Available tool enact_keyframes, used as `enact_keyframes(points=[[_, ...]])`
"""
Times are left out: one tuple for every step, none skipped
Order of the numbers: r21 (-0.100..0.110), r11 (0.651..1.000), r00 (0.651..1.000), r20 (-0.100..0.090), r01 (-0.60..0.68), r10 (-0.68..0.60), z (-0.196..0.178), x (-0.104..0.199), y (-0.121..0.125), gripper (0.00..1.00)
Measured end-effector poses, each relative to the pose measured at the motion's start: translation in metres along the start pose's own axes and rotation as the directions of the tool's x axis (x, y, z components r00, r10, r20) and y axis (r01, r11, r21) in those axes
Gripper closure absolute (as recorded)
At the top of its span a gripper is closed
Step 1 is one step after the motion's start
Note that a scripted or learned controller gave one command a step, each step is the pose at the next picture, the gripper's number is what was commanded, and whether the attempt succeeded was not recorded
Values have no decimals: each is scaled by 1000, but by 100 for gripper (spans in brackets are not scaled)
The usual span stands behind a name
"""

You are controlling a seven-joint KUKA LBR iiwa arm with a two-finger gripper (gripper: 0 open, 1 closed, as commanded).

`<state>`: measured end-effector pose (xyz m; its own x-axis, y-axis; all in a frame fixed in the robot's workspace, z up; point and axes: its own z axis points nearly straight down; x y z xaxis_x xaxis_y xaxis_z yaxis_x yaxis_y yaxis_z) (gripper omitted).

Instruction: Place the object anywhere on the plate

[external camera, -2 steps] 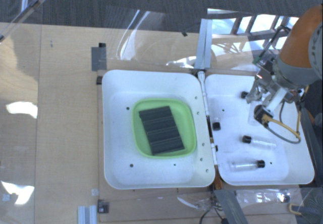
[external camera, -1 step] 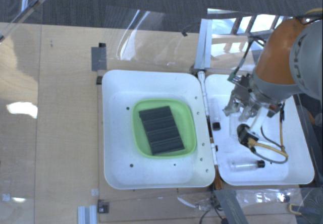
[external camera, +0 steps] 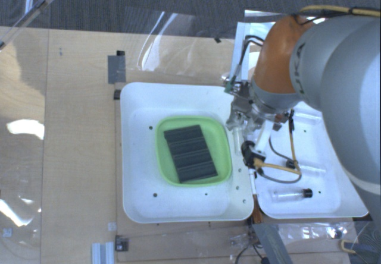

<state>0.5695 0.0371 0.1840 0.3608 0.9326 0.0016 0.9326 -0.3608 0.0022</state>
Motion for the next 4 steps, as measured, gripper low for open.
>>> enact_keyframes(points=[[0,1000,1000,0,-1,1,0,0,0,0],[1,997,997,-1,-80,80,-19,-13,-27,0],[0,990,990,1,-143,143,-26,-28,-17,0],[-3,987,987,-2,-163,163,-45,-17,-33,0]])
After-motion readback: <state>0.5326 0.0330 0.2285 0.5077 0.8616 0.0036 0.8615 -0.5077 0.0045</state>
